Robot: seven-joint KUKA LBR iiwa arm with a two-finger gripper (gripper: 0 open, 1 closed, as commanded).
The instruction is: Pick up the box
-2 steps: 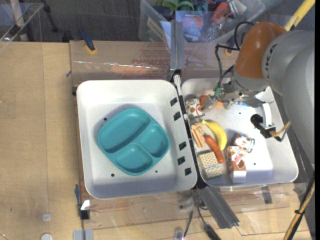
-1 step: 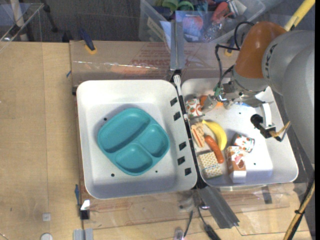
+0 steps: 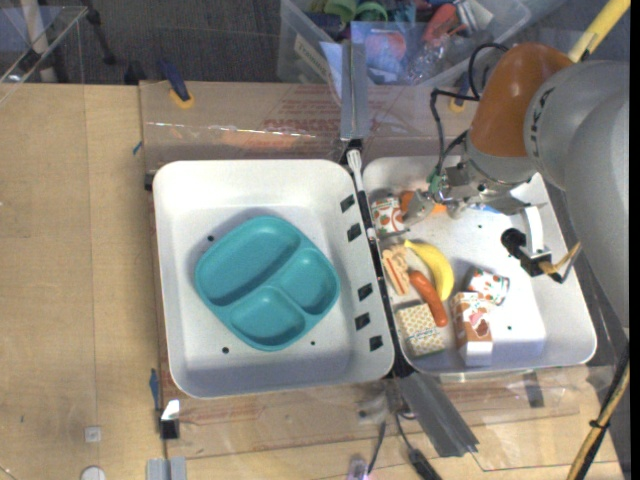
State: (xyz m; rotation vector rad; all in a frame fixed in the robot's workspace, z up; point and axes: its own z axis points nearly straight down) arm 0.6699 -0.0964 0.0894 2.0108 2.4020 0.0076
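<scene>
Gripper (image 3: 436, 190) jaw state cannot tell, small carton (image 3: 386, 214) just beside, banana (image 3: 434, 264) and box (image 3: 472, 326) below, glossy cardboard.

Left white bin (image 3: 180, 268): teal divided plate (image 3: 265, 281), three compartments, lying flat near centre.
Right white bin (image 3: 560, 343): yellow banana (image 3: 432, 264) mid-bin; orange carrot-like piece (image 3: 430, 298) just beside banana, overlapping it; small printed cup (image 3: 487, 288) on its side, right of banana.
Row of black clips (image 3: 360, 268) along divide between bins.
Clear plastic tub (image 3: 400, 13) beyond bins, holding mixed coloured items.
Wooden bench top (image 3: 70, 268) beneath.
</scene>
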